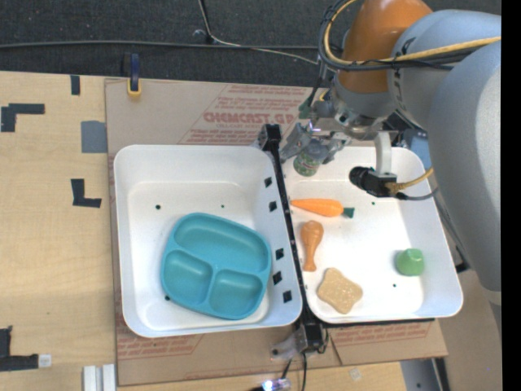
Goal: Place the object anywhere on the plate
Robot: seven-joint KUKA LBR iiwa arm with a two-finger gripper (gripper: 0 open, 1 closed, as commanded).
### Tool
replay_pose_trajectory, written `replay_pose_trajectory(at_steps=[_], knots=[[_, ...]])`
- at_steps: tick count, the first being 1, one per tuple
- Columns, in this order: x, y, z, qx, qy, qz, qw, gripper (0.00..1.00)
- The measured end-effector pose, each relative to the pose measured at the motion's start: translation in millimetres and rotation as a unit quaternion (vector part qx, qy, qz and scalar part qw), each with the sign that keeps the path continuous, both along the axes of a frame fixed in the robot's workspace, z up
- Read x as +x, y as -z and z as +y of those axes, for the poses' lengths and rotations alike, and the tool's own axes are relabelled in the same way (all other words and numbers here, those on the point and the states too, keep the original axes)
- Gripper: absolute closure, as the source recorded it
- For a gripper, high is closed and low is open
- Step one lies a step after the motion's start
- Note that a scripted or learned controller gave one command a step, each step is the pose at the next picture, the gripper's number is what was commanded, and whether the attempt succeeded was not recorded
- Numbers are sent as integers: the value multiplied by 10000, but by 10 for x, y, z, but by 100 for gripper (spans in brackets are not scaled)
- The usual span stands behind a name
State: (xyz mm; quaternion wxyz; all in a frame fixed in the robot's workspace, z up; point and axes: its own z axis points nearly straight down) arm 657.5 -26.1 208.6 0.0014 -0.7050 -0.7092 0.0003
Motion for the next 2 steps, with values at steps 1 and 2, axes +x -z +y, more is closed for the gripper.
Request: replay_pose_trajectory(at_steps=[1, 2], knots=[[-83, 17, 516, -1, 0, 1, 10000, 100], [-24, 36, 1044, -3, -3, -5, 10000, 100]])
